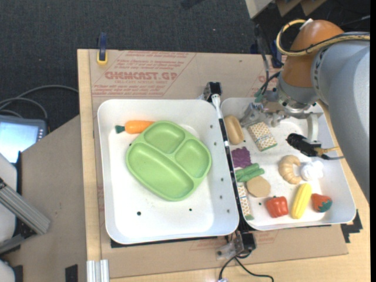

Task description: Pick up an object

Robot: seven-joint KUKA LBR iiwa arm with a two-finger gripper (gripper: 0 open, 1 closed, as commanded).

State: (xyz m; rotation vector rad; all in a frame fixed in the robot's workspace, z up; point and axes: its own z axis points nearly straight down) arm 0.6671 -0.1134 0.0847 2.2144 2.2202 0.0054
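Counter (147, 75) topped with printed brown board takes up most of the frame, carrying two shallow white bins side by side. The grey arm (343, 63) with its orange band comes in from the upper right. The left bin (117, 207) sits in the middle of the frame, and the right bin (339, 184) is pressed against it on the right.

A green divided plate (168, 159) fills the centre of the left bin, and an orange carrot (136, 127) lies just beside its upper left edge.

The tool (262, 117) hangs over the top of the right bin, right above a patterned packet (262, 137). From here I cannot tell whether it is released or clenched, and nothing is visibly gripped in it.

The other things to pick lie loose in that bin. A bread roll (233, 129) lies along the left wall, just left of the packet. Purple grapes (240, 156), a green pod (248, 173) and a round tan biscuit (258, 187) run down below it. A croissant (289, 168) sits mid-bin, touching a small white piece (311, 170). Along the bottom are a red pepper (277, 205), a yellow corn cob (301, 200) and a small red-orange fruit (321, 202).
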